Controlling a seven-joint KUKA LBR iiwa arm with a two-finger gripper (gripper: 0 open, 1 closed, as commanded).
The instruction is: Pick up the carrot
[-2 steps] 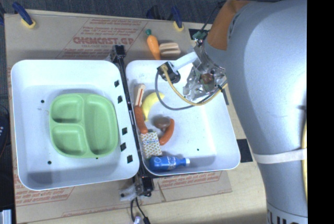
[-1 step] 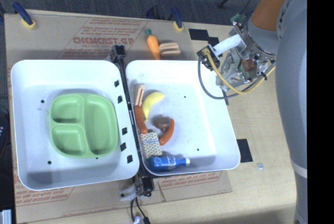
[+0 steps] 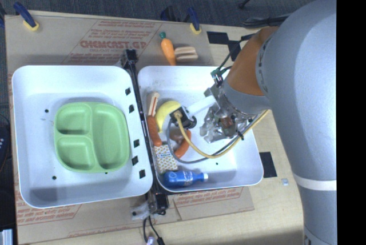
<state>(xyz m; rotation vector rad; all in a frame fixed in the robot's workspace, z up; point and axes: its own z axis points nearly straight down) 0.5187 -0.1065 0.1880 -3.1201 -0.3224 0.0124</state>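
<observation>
The claw (image 3: 221, 126) hangs low inside the right bin (image 3: 243, 165), over its open white floor and to the right of the heap of things there. It is seen from above and partly under the wrist, so I cannot tell if it is apart or together, and nothing is visibly held in it.

The carrot (image 3: 167, 49) is not in that bin. It lies on the cardboard-covered surface (image 3: 103, 38), just past the far rim of the right bin, with a small tan, bread-like piece (image 3: 186, 54) just beside it.

I judge that the task is at its beginning: this is the approach step, and the carrot is not yet reached. The next move calls for the claw to rise over the bin's rim, travel toward the far edge and come down on the carrot's body. It should stay apart from the bread-like piece.

The carrot is small and bright orange, with a little green top pointing away from the bin. It lies flat and slightly slanted. It looks smooth, like a toy, so it may slip.

Some orange pieces (image 3: 154, 131) in the heap could be mistaken for it.
</observation>
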